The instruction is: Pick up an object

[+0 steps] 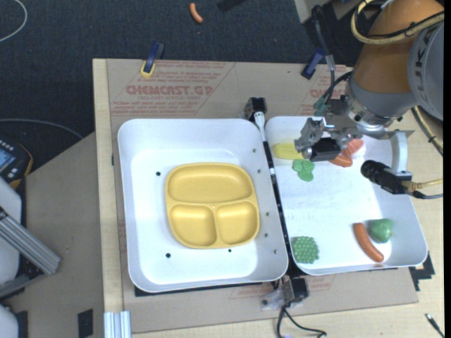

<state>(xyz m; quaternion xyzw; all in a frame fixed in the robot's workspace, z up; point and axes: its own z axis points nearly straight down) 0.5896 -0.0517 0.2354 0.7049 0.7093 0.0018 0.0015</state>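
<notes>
Gripper [315, 141] hangs low over the upper part of the right bin [331, 252], right of frame centre; whether it's open or closed, I can't tell from up here. Just below and left of it sits a small green broccoli piece [304, 169], with a yellow piece [285, 151] to its left. An orange-red piece [345, 157] pokes out on the right. Closest candidate, I'd say, is the broccoli, a short drop toward the frame's bottom.
</notes>
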